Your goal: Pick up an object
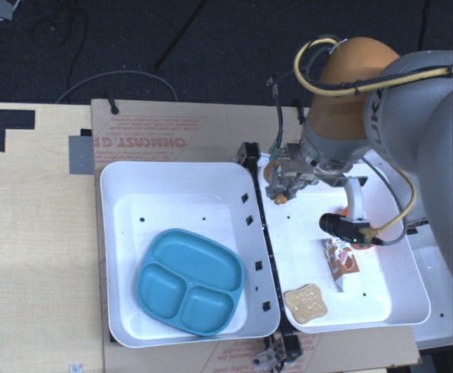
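We are looking down on a pale wooden desk (32, 231) that is carrying two shallow white bins side by side on a sheet of printed cardboard (172, 134). The grey arm (412, 123), with its orange band (358, 72), is reaching in from the right and hanging over the upper part of the right bin (401, 305). Yellow and black cables are looping around its wrist.

The left bin (125, 193) is holding a blue plate (189, 281) with three compartments, which is lying flat toward the bin's lower half.

In the right bin we are seeing three smaller things. A red and white packet (341, 260) is lying near the middle, its upper end sitting just under a black fitting (343, 226) that is jutting from the arm. Below and to the left of the packet, a tan slice of toast (304, 303) is resting near the bin's front edge, apart from the packet.

The hand (279, 186) is hovering at the upper left corner of the right bin, close to the divider between the two bins. A small orange-brown object (278, 198) is showing at its tip, but we cannot tell whether the fingers are open or closed, or whether they are gripping it.
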Robot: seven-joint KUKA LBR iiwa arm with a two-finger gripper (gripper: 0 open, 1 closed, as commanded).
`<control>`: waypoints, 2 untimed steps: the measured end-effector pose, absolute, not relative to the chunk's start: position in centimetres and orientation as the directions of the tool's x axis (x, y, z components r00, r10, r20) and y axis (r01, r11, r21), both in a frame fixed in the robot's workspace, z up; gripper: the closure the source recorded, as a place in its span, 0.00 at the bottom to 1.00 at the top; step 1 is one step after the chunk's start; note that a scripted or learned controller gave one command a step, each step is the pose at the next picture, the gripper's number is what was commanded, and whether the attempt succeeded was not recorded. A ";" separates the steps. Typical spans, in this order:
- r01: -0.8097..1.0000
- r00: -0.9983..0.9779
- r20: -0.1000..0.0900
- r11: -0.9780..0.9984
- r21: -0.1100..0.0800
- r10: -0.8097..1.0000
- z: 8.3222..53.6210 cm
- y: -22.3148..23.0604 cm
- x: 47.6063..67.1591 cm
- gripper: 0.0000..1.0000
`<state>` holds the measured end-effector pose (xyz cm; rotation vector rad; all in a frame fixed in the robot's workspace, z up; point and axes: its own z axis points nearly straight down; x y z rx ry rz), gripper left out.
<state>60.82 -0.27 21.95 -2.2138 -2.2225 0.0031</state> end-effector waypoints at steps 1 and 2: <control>1.000 -0.005 0.002 0.005 -0.002 1.000 23.1 4.8 61.3 1.00; 1.000 -0.005 0.001 0.005 -0.004 1.000 21.8 10.1 61.3 1.00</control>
